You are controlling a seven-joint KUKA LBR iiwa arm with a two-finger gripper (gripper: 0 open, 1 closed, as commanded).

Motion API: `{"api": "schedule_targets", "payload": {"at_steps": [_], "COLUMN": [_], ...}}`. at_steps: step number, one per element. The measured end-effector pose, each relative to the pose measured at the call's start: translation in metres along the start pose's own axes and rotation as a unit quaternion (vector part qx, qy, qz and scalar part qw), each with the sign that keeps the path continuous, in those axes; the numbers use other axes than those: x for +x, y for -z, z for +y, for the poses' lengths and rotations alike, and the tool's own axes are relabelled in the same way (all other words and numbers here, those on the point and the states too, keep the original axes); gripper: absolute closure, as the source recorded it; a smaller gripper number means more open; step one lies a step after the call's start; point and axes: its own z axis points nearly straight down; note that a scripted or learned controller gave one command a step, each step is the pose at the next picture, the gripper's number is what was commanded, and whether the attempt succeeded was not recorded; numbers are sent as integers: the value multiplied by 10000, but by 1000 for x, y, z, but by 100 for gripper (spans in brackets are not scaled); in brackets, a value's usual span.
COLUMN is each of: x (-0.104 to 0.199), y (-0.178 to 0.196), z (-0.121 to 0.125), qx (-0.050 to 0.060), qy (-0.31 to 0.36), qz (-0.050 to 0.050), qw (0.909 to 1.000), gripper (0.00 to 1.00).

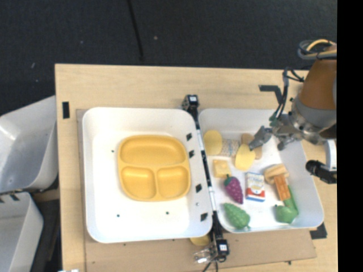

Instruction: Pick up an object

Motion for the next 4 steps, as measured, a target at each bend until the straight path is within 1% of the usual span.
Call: {"api": "schedule_targets", "payload": {"at_steps": [2, 3, 4], "x": [0, 7, -2], "y": [0, 66, 83], "z": [0, 0, -21], "qx": [0, -31, -8], "qy": [0, 27, 9], "qz": [0, -13, -9], "qw": [10000, 10000, 10000], "gripper": [0, 0, 0]}}
